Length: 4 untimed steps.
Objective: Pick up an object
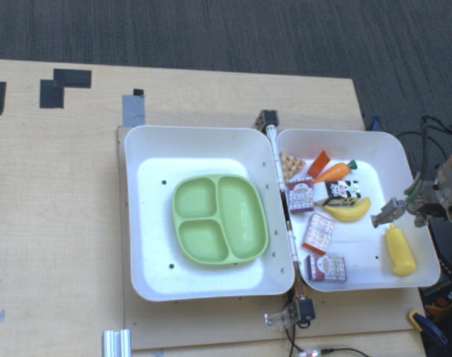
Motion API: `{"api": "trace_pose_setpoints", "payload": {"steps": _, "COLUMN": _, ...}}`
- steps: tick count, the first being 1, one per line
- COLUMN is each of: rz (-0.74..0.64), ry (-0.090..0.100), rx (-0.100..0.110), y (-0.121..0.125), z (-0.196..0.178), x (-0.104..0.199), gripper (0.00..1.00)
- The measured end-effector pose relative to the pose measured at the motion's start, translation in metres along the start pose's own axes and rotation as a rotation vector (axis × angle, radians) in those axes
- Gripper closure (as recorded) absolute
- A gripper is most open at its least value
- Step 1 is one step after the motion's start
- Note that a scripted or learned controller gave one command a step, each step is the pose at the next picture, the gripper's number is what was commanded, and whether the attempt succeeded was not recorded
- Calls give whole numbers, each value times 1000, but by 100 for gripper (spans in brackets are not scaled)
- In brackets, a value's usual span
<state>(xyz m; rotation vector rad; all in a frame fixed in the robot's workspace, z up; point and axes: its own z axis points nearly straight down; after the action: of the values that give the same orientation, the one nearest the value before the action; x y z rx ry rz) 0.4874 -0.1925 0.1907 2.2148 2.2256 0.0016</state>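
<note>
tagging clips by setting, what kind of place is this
Probably a robotics lab bench rather than a kitchen: two white bins sit on a plywood bench over grey carpet, one holding toy food such as a banana, with loose cables by the gripper.

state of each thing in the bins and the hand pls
tray: flat in left bin, no food in its compartments
banana: lying in right bin
carrot: lying near the bin's far side
yellow bottle: on its side by the right wall
small cartons: lying flat, scattered
hand: low over right bin, holding nothing visible
</note>
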Motion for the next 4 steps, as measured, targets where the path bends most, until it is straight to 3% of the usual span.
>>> {"api": "trace_pose_setpoints", "payload": {"steps": 1, "rz": 4, "ry": -2, "rx": -9, "y": 3, "z": 95, "x": 79, "gripper": 0}}
{"api": "trace_pose_setpoints", "payload": {"steps": 2, "rz": 2, "ry": 3, "rx": -12, "y": 5, "z": 84, "x": 81, "gripper": 100}}
{"api": "trace_pose_setpoints", "payload": {"steps": 3, "rz": 2, "ry": 2, "rx": -10, "y": 4, "z": 84, "x": 81, "gripper": 0}}
{"api": "trace_pose_setpoints", "payload": {"steps": 4, "rz": 0, "ry": 3, "rx": -14, "y": 6, "z": 74, "x": 81, "gripper": 100}}
